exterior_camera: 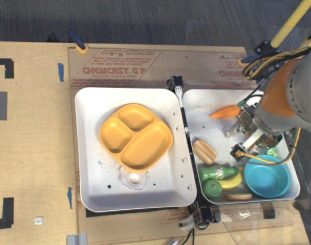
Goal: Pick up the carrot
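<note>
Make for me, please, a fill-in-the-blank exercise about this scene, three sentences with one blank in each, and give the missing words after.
1. The carrot lies in the ____ bin of the camera view.
2. The divided plate in the other bin is ____ in colour.
3. The bowl below the gripper is ____ in colour.

Missing words: right; yellow; blue

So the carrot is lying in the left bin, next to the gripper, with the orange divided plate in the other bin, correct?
Not quite. The camera view shows the carrot in the right bin, not the left, just beside the gripper. The orange divided plate is in the left bin. The rest holds.
</note>
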Robot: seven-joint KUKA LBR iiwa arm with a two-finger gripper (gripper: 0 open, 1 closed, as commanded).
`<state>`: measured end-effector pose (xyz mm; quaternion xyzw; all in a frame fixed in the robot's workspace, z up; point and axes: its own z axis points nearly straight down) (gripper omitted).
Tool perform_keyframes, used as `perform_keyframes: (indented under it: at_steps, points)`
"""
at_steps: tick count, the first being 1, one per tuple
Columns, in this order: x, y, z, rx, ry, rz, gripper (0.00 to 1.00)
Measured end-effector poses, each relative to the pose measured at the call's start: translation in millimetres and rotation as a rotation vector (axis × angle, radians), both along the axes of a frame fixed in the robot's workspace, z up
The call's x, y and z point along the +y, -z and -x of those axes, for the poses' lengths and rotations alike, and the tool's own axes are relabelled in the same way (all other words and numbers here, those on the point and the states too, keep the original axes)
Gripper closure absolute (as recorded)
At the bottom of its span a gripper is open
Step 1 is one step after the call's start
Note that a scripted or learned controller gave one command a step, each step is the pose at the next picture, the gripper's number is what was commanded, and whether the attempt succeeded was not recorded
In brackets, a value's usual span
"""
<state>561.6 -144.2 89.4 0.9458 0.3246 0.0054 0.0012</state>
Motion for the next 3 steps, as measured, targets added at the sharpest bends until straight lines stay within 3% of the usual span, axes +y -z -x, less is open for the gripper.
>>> perform_keyframes:
  at_steps: [1, 2, 3]
  points:
    - [-21.2, 0.2, -80.0, 0.048, 0.179, -0.011, 0.00]
    - [-0.3, 0.2, -72.9, 0.018, 0.348, 0.008, 0.00]
    - [-36.7, 0.9, -56.6, 0.007, 0.449, -0.020, 0.00]
